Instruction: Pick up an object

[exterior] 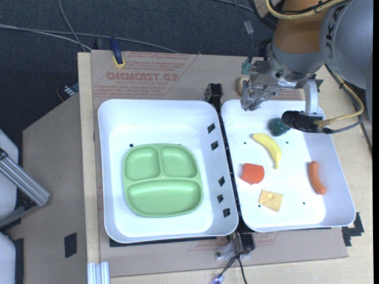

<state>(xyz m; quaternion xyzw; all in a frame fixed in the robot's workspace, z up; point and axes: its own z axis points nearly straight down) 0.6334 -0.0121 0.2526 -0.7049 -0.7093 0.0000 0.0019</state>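
Where bins point(118, 218) sit — two, one banana point(268, 147)

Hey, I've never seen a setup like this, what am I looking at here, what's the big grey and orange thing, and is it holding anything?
This is one picture, taken by a camera fixed above a bench and looking down at a slant. The grey and orange thing at the top right is a robot arm. Its grasping part, the end effector, hangs over the far edge of the right bin. Nothing shows between its fingers, so it holds nothing that I can see.

Two shallow white bins sit side by side. The left bin holds a green divided tray. The right bin holds toy food: a banana, a red piece, a cheese wedge, a sausage and a dark green item partly behind a black part of the arm. The arm's job is to pick one of them up.
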